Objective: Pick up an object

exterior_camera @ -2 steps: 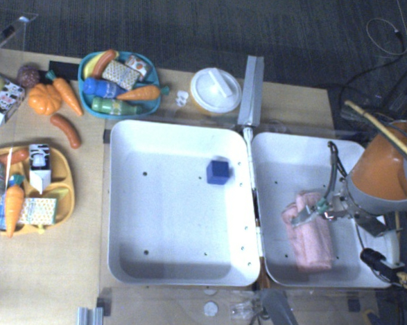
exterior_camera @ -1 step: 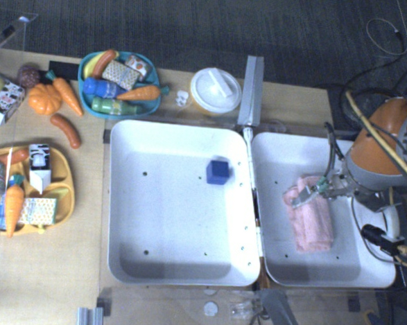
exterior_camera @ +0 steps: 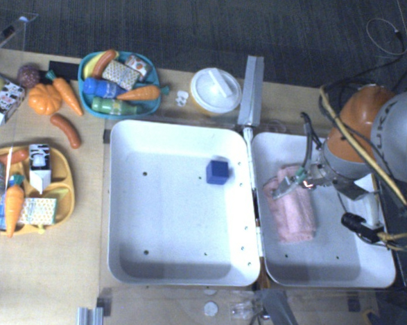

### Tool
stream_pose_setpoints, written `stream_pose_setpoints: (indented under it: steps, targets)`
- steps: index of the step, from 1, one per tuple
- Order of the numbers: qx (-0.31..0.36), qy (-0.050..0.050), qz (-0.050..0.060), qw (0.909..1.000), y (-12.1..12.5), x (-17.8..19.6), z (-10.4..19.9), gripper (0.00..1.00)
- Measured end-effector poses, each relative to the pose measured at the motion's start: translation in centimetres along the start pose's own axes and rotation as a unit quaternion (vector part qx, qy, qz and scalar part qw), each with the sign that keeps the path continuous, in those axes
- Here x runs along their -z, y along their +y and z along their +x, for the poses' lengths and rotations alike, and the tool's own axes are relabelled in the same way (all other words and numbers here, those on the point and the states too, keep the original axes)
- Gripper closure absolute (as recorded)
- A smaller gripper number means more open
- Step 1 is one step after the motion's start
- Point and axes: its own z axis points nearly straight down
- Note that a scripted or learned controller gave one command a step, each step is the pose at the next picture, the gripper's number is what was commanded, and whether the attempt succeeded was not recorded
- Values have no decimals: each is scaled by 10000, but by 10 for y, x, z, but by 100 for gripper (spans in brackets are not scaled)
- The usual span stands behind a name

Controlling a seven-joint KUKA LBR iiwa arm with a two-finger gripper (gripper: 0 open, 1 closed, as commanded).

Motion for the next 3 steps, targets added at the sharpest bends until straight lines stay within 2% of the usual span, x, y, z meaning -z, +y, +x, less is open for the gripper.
stream_pose_setpoints:
  steps: [1, 2, 3]
  targets:
    - [556, 11, 33, 9984, 28, 115, 13, 0]
    - [248, 15, 43, 9997, -2, 5, -16, 0]
    - [609, -3, 7, 9981, 21, 0, 3, 0]
